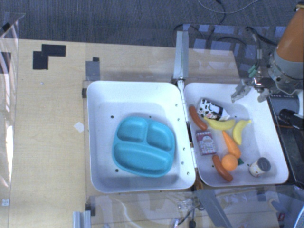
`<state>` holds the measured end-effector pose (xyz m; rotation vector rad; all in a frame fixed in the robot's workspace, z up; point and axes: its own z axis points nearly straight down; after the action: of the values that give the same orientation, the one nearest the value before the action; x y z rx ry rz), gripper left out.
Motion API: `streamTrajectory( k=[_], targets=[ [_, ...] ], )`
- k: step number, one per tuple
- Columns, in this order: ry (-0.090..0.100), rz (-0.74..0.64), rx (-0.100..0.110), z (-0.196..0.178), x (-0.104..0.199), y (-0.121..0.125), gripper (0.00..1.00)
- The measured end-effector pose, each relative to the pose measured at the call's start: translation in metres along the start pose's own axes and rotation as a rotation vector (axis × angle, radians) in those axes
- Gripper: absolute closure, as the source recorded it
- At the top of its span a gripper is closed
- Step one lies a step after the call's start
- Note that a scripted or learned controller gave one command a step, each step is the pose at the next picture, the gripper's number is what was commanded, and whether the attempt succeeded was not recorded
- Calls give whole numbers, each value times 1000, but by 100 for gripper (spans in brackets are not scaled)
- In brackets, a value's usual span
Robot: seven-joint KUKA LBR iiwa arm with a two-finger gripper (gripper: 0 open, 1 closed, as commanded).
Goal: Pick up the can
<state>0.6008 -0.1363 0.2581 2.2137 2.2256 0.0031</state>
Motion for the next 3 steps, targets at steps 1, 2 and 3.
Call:
streamTrajectory(
  k=[1, 2, 3],
  targets=[
    [0, 234, 3, 106, -69, -29, 0],
    [0, 311, 0, 65, -60, -92, 0],
    [0, 357, -1, 81, -62, -113, 0]
  ],
)
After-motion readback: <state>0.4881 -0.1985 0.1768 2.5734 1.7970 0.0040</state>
